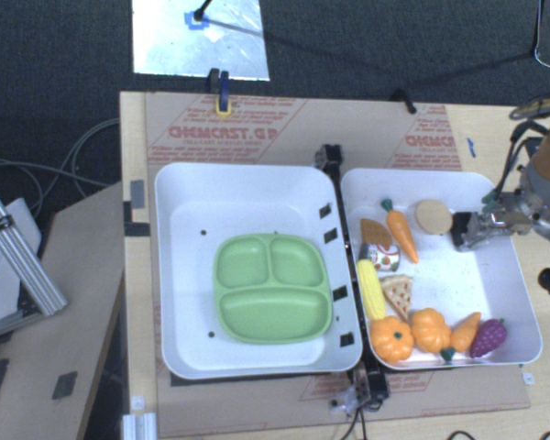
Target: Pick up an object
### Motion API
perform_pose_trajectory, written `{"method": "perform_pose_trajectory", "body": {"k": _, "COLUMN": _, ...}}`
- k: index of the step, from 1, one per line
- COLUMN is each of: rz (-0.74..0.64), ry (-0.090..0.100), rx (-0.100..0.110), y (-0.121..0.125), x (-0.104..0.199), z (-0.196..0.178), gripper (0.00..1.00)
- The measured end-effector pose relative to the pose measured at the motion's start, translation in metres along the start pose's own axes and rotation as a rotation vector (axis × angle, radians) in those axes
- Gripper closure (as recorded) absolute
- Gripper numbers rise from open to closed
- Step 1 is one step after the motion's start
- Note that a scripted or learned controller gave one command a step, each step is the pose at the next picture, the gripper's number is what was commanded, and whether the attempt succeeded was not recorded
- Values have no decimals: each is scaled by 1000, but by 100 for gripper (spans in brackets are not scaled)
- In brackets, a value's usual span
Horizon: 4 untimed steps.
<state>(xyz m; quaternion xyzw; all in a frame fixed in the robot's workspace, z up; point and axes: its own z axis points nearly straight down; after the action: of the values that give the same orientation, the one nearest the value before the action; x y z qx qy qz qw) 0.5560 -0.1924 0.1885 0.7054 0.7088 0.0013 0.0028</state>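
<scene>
White right bin [467, 282] bare mid-floor; corner pumpkin [392, 337] by near rim.

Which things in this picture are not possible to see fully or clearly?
- The arm, camera view: cut off by the picture's right edge.
- The can, camera view: its label is too small to read.
- The gripper, camera view: its height above the right bin cannot be judged from one slanted view.

Dark blue-grey carpet [55, 62] surrounds the pale wooden table [495, 131]. A shiny metal sheet [200, 26] lies on the carpet beyond it; aluminium framing [18, 255] stands at left.
</scene>
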Motion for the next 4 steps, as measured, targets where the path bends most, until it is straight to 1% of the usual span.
{"method": "perform_pose_trajectory", "body": {"k": 1, "rz": 0, "ry": 0, "rx": 0, "y": 2, "x": 0, "z": -39, "gripper": 100}}
{"method": "perform_pose_trajectory", "body": {"k": 3, "rz": -6, "ry": 4, "rx": 4, "y": 0, "x": 104, "z": -54, "gripper": 100}}
{"method": "perform_pose_trajectory", "body": {"k": 4, "rz": -6, "ry": 5, "rx": 5, "y": -3, "x": 166, "z": -37, "gripper": 100}}
